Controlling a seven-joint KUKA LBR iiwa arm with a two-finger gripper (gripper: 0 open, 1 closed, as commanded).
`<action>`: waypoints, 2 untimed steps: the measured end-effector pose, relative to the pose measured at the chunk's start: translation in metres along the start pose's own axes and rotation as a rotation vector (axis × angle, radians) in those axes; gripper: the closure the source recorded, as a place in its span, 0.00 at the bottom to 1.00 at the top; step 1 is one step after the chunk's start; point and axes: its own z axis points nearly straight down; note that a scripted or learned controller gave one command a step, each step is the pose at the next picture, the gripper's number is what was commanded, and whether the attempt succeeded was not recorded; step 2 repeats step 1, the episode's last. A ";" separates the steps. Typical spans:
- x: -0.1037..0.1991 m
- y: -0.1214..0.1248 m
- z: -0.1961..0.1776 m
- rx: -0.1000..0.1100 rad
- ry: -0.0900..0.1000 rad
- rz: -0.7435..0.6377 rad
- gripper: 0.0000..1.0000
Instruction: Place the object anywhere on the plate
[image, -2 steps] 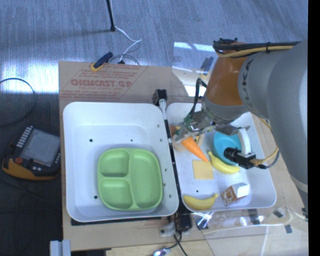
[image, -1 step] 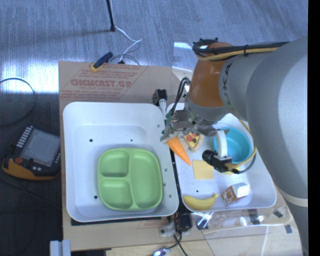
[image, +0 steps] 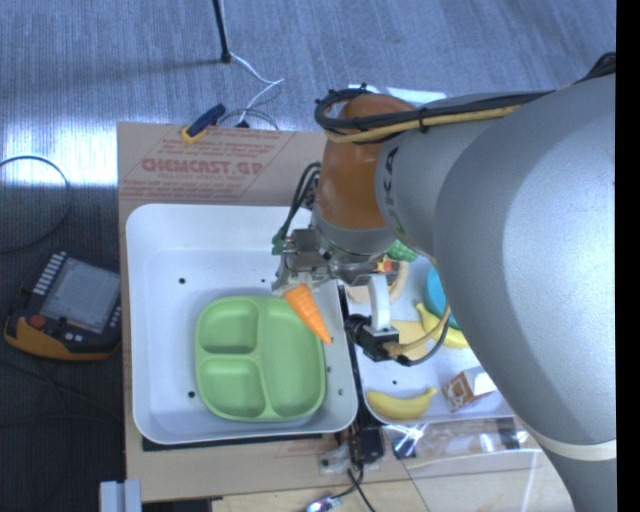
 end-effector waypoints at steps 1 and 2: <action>-0.003 0.000 0.000 0.000 -0.002 0.005 0.00; -0.003 0.000 0.000 0.000 -0.002 0.005 0.00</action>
